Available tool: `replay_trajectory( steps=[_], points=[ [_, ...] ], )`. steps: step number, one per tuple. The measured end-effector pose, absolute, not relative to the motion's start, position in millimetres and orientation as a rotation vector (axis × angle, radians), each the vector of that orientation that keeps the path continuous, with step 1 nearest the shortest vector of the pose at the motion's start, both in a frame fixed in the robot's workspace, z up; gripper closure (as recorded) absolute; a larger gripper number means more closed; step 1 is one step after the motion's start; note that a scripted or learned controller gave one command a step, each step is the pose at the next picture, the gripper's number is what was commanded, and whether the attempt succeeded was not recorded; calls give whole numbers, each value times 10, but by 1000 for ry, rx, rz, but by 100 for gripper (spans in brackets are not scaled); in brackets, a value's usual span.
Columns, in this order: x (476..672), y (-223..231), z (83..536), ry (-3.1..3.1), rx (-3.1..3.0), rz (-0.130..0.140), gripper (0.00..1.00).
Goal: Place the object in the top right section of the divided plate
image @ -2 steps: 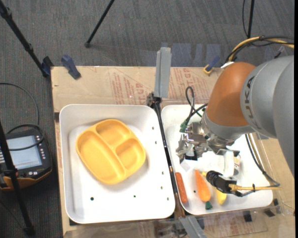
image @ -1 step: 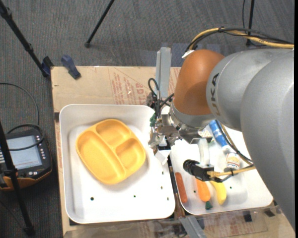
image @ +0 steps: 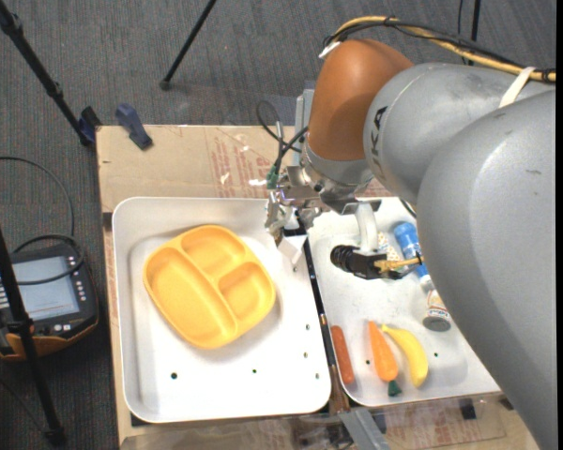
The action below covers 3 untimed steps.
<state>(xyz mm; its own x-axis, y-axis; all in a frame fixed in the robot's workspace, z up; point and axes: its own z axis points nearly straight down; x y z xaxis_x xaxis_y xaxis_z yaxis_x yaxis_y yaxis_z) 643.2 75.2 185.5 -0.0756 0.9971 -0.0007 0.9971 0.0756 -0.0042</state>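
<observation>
Item: gripper, being carried at the end of the grey arm reaching in from the right; it is being held over the seam between the two bins, above the upper right corner of the left bin. Whether it is apart or together cannot be told, nor whether anything is being gripped. Item: yellow plate, three compartments, being borne by the left bin to the lower left of the gripper, near it but apart, and being shown turned at a slant to the bin walls. Item: right bin, being partly covered by the arm. Within it, a blue bottle is being shown near the arm's edge, with a small jar below it. Along the near side, a sausage, a carrot and a banana are being shown lying side by side, the carrot and banana touching or nearly so. Item: cardboard, being shown behind the bins. Item: screen unit, being shown on the floor, left of the bench.
</observation>
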Motion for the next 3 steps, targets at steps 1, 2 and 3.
replay_trajectory(
  steps=[1,2,3],
  points=[
    [6433,403,1856,-2061,-2368,7,100],
    [6431,745,1851,-2304,-2130,8,100],
    [6390,983,1854,-2453,-1956,7,100]
  ],
)
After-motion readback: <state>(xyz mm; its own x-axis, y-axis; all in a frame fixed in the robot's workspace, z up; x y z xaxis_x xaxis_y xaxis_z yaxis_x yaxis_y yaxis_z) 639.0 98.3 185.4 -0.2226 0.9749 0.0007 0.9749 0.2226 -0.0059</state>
